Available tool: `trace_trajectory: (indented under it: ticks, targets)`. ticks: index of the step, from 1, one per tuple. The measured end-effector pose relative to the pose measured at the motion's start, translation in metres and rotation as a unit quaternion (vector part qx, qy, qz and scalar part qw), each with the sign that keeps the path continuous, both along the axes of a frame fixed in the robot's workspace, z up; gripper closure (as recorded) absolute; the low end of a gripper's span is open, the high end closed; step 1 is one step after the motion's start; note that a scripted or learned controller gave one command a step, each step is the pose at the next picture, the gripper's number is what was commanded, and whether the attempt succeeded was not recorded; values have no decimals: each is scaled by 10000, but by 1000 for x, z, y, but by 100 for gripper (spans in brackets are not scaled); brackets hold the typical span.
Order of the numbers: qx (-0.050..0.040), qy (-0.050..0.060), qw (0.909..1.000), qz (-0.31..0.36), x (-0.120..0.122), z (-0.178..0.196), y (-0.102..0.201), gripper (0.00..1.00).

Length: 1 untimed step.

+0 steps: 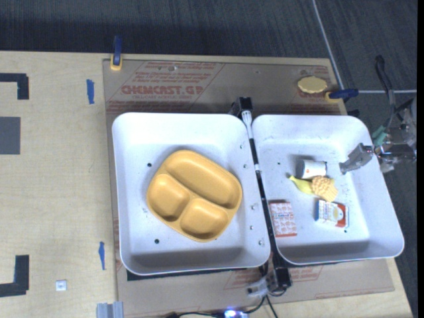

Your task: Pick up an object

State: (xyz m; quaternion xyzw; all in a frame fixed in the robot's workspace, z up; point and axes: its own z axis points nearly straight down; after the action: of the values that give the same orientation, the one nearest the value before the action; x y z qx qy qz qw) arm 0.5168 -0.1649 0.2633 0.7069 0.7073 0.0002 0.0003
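Nearest the camera, cables (265,290) and a black clip sit at the front edge of the table (53,197), just below the seam between the two white bins. On the view's left, the left bin (132,138) holds a yellow three-compartment tray (193,195), lying flat and turned at a slant. In the right bin (371,237), a red-and-white packet (283,218) lies near the dividing wall, with another red-and-white packet (330,212) further right. Above them, a small banana (299,183) touches a knobbly yellow piece (324,187), and a white cup with an orange end (312,169) lies on its side just behind. From the right edge, the hand (355,159) reaches over the right bin's rim, above the bin's upper right part, apart from these items. Whether it is open or closed cannot be told, and nothing shows in its grasp.
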Motion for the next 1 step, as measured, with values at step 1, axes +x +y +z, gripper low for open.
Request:
trace_trajectory:
  ticks: [1]
  targets:
    - [39, 25, 10000, 10, 14, -154, -55, 0]
